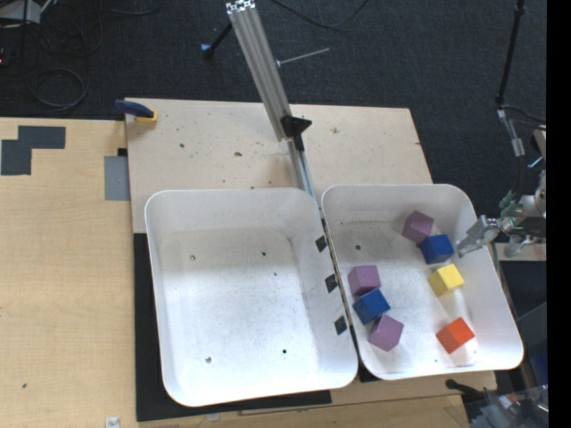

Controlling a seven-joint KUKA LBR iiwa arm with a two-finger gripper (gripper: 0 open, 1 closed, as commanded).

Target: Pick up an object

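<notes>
Several small blocks lie in the right bin (419, 374). A purple block (417, 226) and a blue block (436, 248) touch near the bin's far right. A yellow block (446, 279) sits just below them, and an orange-red block (456, 335) rests near the front right corner. By the divider are a purple block (363, 280), a blue block (371, 305) and another purple block (385, 332). My gripper (482, 233) hangs at the bin's right rim, just right of the blue block near that rim, with nothing seen in it.
The left bin (169, 239) stands beside the right one, with black clips (330, 283) along their shared wall. A slanted aluminium bar (268, 78) rises behind the bins. A small blue and yellow clamp (136, 111) lies at the bench's far left corner.
</notes>
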